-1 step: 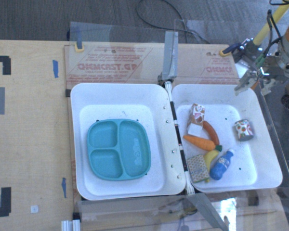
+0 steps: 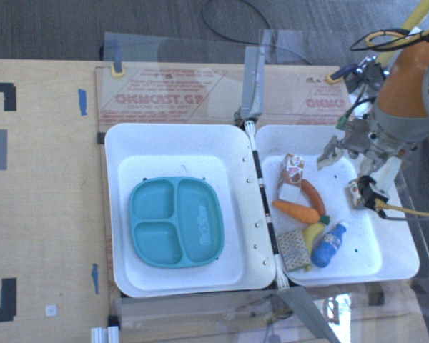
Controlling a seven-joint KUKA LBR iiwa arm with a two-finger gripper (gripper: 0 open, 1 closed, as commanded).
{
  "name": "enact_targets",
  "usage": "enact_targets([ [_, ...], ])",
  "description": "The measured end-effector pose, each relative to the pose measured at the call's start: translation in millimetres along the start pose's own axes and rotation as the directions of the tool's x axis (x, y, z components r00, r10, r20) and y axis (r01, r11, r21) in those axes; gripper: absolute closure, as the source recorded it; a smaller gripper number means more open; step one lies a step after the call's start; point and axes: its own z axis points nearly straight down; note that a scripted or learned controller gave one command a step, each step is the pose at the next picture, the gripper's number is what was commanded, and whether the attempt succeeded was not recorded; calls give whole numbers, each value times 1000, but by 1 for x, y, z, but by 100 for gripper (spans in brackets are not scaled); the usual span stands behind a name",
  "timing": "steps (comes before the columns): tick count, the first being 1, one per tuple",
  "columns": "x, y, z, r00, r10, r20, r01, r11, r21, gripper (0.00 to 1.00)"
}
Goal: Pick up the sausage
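Note:
The sausage [image 2: 314,195], a reddish-brown curved piece, lies near the middle of the right bin [image 2: 397,259], just above an orange carrot [image 2: 297,211]. My gripper [image 2: 354,161] hangs over the upper right part of that bin, to the right of and slightly above the sausage and apart from it. Its fingers [image 2: 328,156] are spread open, with only white bin floor between them.
Around the sausage lie a brown-and-white packet [image 2: 293,168], a yellow piece [image 2: 312,232], a blue bottle [image 2: 329,244] and a speckled square [image 2: 294,249]. The left bin [image 2: 121,163] holds a teal divided plate [image 2: 176,221]. Cables [image 2: 382,204] hang by the wrist.

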Motion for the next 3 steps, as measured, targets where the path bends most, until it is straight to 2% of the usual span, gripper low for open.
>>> enact_targets([
  [1, -20, -55, -16, 999, -39, 0, 39, 999, -2, 0],
  [2, -22, -54, -23, 999, -36, 2, 36, 999, 0, 100],
  [3, -22, -88, 1, 983, 181, -1, -181, 983, 2, 100],
])
